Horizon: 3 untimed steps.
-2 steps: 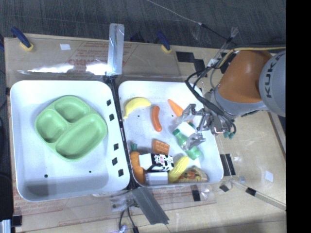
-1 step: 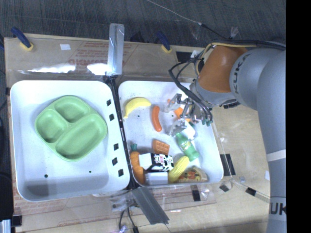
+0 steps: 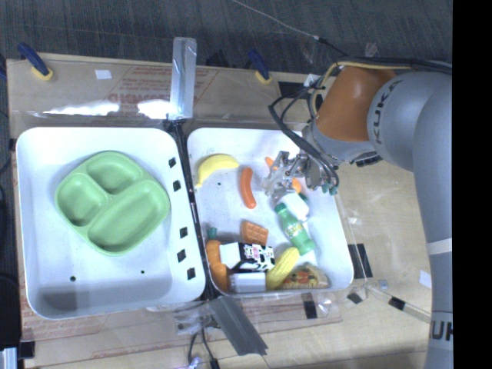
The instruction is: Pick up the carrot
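Although the right bin is crowded, we can pick out the carrot lying against that bin's left wall, close to its near-left corner, with its top end pointing toward the bin's middle. Just beside it sit a white block and a black-and-white cow-patterned carton, and a pale flat piece lies along the near wall. A yellow corn cob leans next to the carton, with a colourful packet in the near-right corner. A small orange waffle-like square rests just above the carton. Farther toward the bin's far edge we see a red sausage near the middle and a yellow banana near the far-left corner. A green bottle with a white cap lies along the right wall.

The claw hangs over the far-right part of this bin, just above the bottle's cap and well apart from the carrot. We cannot tell how its fingers stand, since cables and small orange bits crowd around it, and we see nothing clearly caught in it.

The left bin holds a green divided plate, set toward its far-left part, its three compartments bare.
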Tool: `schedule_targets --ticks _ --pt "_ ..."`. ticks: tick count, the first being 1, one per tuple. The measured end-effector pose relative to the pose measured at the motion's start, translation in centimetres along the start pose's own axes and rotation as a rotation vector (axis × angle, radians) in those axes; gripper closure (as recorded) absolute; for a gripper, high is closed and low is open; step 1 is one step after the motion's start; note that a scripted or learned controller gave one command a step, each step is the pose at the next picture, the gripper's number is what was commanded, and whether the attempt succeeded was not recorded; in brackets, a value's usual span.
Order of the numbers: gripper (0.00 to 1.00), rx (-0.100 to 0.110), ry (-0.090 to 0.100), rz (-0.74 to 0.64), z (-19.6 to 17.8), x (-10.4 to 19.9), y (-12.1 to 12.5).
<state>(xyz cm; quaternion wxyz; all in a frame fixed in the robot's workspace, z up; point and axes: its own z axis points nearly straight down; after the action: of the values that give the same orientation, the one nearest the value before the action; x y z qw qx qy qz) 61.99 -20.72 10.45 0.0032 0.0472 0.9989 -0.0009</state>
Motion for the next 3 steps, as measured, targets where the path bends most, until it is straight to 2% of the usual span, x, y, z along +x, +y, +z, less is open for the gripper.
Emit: schedule_targets --ticks 1,2,3 --pt "0.00 0.000 0.001 -0.001 0.0 0.0 0.0" --pt "1.00 0.001 -0.005 -0.009 -1.1 -0.2 0.2" --pt "0.00 0.001 -0.004 -0.009 -1.1 -0.2 0.3"
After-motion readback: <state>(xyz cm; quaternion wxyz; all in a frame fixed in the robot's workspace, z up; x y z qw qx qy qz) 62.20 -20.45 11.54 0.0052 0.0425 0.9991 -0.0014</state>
